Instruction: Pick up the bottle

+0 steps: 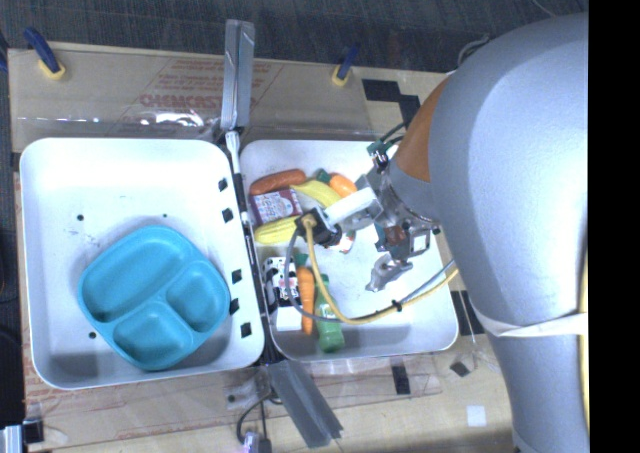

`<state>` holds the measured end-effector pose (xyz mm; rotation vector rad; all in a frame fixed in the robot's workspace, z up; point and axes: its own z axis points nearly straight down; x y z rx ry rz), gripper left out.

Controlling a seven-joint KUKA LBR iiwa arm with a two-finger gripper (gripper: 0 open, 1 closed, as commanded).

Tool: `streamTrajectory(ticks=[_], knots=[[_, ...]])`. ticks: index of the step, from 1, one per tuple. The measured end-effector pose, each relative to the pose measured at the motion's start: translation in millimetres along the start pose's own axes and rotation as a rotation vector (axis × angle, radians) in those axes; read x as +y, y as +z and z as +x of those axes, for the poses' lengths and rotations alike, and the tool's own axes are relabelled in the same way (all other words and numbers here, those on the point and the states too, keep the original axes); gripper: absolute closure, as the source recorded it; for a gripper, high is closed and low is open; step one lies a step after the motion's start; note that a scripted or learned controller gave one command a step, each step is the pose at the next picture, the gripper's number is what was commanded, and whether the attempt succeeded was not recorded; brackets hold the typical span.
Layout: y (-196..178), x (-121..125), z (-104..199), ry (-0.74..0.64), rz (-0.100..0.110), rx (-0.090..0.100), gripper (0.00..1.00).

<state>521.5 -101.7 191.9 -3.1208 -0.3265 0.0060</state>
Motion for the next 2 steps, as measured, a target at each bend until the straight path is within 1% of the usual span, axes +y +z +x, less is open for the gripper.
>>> streamTrajectory(ticks=[1, 2], knots=[[101, -15, -31, 0.001, 0.001, -0.002, 0.0], [1, -40, 7, -0.001, 0.0, 0.001, 0.0]])
